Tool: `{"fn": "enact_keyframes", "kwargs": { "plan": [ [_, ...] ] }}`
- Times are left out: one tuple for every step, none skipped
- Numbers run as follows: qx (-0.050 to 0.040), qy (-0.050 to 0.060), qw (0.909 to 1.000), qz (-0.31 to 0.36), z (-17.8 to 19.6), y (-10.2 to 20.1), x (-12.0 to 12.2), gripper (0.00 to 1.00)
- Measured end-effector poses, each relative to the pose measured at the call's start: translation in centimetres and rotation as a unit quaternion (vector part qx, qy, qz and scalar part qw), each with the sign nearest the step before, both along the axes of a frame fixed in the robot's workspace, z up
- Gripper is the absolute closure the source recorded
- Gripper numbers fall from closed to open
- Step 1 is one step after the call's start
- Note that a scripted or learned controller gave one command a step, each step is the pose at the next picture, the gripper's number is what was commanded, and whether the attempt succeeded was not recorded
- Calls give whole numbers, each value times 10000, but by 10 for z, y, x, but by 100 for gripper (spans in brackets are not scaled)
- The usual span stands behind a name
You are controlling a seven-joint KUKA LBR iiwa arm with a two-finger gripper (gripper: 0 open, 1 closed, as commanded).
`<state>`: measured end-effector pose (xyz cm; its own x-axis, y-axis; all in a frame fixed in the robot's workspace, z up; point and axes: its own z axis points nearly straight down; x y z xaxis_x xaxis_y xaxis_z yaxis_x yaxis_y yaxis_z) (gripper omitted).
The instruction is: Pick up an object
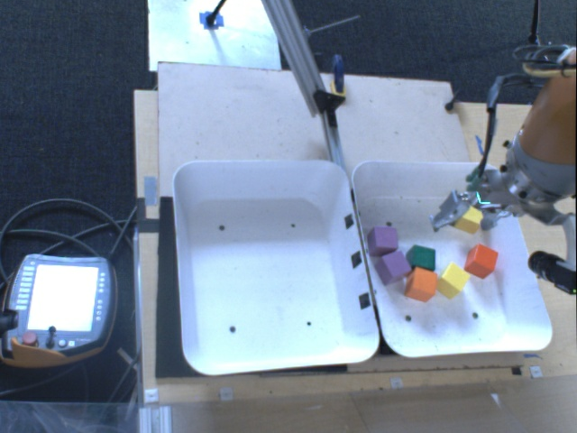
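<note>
My gripper (467, 216) hangs over the back of the right bin (532, 332). A small yellow cube (470, 223) sits between its two grey fingers, and they are shut on it. I cannot tell whether that cube is off the bin floor. In front of it, on the floor of the same bin, lie loose cubes: two purple ones (382, 239) (393, 266), a green one (421, 258), an orange one (420, 283), another yellow one (453, 280) and a red-orange one (481, 261).
The left bin (189, 242) stands beside the right one, their rims meeting in the middle. A slanted metal pole (297, 43) rises behind the bins. A teach pendant (56, 309) lies off the bench at the left.
</note>
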<state>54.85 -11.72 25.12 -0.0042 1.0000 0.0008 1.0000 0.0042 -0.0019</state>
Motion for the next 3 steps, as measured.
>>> {"fn": "enact_keyframes", "kwargs": {
  "plan": [
    [-3,-17,10000,-7,2,0,1,0],
    [-3,5,10000,-13,-50,-9,6,0],
    [-1,0,10000,-11,-92,-8,5,0]
  ]
}}
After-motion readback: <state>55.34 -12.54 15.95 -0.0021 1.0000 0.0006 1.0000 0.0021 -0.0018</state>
